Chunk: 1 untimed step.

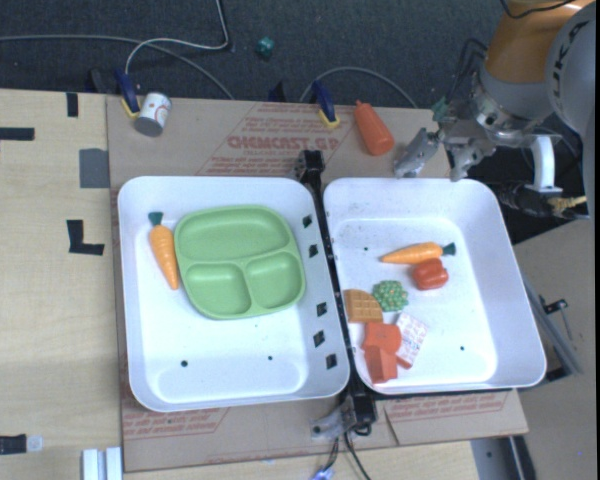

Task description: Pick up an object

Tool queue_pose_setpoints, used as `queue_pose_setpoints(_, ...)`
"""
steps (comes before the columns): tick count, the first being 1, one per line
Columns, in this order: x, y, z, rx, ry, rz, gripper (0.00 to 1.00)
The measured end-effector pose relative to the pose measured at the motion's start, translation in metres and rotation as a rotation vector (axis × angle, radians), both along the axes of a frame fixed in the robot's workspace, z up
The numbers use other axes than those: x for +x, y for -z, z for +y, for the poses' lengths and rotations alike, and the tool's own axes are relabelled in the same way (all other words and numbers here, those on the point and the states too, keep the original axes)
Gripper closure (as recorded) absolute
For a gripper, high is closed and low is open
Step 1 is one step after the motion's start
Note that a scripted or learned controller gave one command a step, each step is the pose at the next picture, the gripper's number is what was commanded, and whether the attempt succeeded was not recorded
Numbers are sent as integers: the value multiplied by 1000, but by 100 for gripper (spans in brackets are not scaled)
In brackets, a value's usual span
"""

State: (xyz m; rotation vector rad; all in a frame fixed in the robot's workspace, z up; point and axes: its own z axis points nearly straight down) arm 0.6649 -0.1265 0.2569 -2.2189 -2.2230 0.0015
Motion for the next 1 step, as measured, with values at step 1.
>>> queue_pose_setpoints(1,2,137,-16,1,1,4,0)
